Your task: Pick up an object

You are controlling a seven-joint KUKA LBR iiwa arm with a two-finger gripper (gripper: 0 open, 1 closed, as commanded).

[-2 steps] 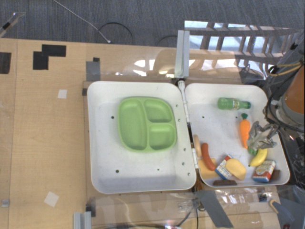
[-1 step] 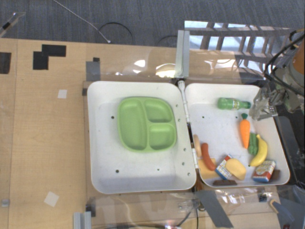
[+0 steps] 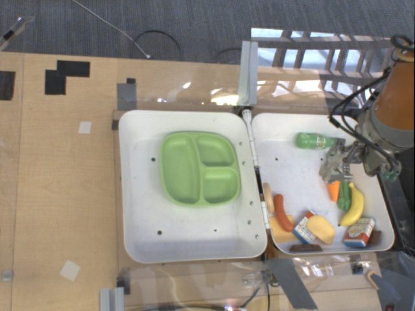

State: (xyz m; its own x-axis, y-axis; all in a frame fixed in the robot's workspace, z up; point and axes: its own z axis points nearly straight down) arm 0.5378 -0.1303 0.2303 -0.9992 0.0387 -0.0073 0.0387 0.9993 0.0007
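Bins sit side by side across the middle of the frame. Left bin holds a green divided plate, lying flat near its centre, three compartments facing up.

Right bin holds the loose items. A green bottle lies on its side in the upper part of that bin. Along the lower edge, from left to right: a red sausage lying at a slant, touching a tan piece of bread; a small blue and white carton; a yellow wedge of cheese just beside the carton; a dark brown bar below them against the bin's lower rim; a red and white box in the lower right corner. A banana lies just above that box, and beside it are an orange carrot and a dark green vegetable, the three close together.

Arm enters from the right edge of the frame, orange band in the upper right. Gripper hangs over the right bin, directly above the carrot and the green vegetable, below and right of the bottle. Finger state: cannot tell from this view. No object is visibly between the fingers.
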